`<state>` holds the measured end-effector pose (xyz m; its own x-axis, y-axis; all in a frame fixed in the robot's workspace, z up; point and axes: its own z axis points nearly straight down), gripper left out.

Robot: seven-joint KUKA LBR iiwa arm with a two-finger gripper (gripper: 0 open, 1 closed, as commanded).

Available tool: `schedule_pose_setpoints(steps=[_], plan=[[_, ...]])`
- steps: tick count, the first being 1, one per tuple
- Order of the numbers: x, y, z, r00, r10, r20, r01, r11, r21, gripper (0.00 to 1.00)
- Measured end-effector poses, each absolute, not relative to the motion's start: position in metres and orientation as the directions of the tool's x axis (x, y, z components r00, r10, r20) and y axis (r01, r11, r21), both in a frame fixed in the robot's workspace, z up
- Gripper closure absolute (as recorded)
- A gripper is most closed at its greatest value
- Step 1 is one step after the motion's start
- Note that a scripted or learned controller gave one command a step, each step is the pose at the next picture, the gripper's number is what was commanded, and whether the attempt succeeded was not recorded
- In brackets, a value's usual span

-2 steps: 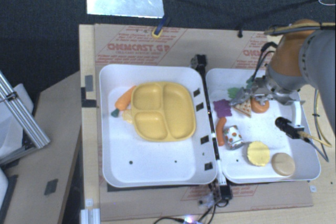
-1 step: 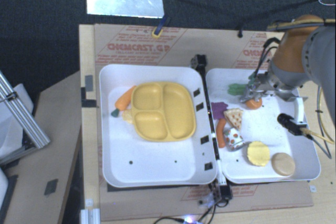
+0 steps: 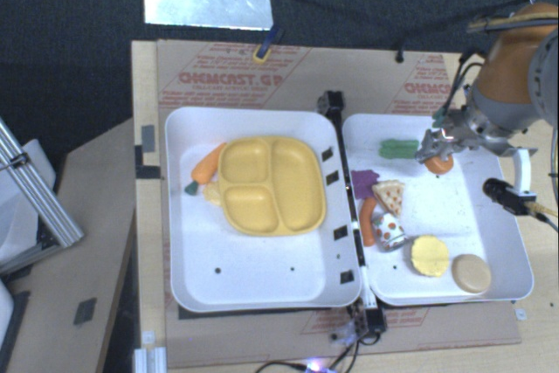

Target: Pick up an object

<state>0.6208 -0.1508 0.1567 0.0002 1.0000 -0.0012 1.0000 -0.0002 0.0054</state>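
Observation:
My gripper (image 3: 437,149) hangs low over the back of the right bin (image 3: 498,227), directly above a small orange-red piece (image 3: 442,164) that peeks out beneath it. Whether that piece is held is unclear. Just left of the gripper lies a green item (image 3: 399,149). Further forward in this bin are a purple piece (image 3: 362,182), a tan wedge (image 3: 389,195), a red-orange sausage shape (image 3: 368,219), a speckled silver-red object (image 3: 391,231), a yellow disc (image 3: 430,256) and a tan round cookie (image 3: 472,272).
The left bin (image 3: 188,258) bears a yellow divided plate (image 3: 266,185) with a carrot (image 3: 208,162) at its left edge. A black clip-lined divider (image 3: 345,188) separates the bins. A black fitting (image 3: 507,195) on the arm juts over the right bin's right side.

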Motion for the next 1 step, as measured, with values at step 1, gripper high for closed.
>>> schedule_pose_setpoints(steps=[1], plan=[[0.6278,-0.1580,0.2055,-0.004,1.000,-0.002,1.000,0.004,0.008,1.00]])
